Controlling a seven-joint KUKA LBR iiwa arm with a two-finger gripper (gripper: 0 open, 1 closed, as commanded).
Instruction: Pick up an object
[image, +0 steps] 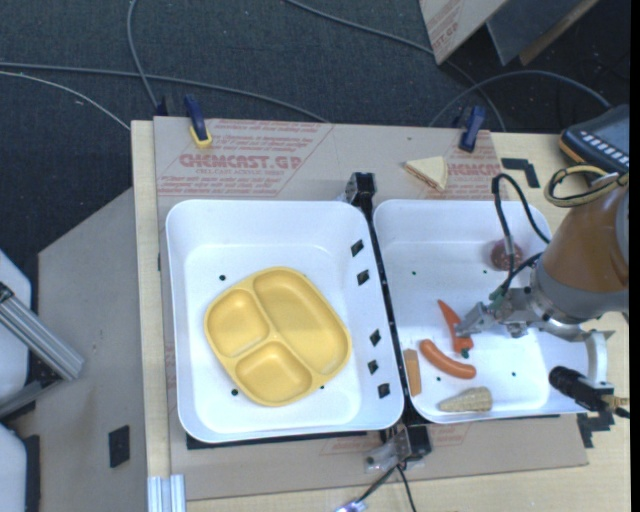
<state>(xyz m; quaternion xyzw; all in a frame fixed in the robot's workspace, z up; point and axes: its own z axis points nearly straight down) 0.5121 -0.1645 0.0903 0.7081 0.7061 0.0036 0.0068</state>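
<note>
The right bin (440, 225) holds a red chili pepper (448, 318), an orange-red sausage (446, 360), a thin orange stick (412, 371), a tan bread piece (466, 401) and a small dark red round item (500, 255). My gripper (474, 322) reaches in from the right and sits low over the middle of this bin. Its tip is right beside the pepper's right side, just above the sausage. The wrist body hides how the jaws stand, and I see nothing lifted.
The left bin (200, 240) holds a yellow divided plate (277, 336). A sandwich wedge (428, 172) lies on the bench behind the right bin. A black cable (508, 215) loops over the right bin's back. Black clips line the divider between the bins.
</note>
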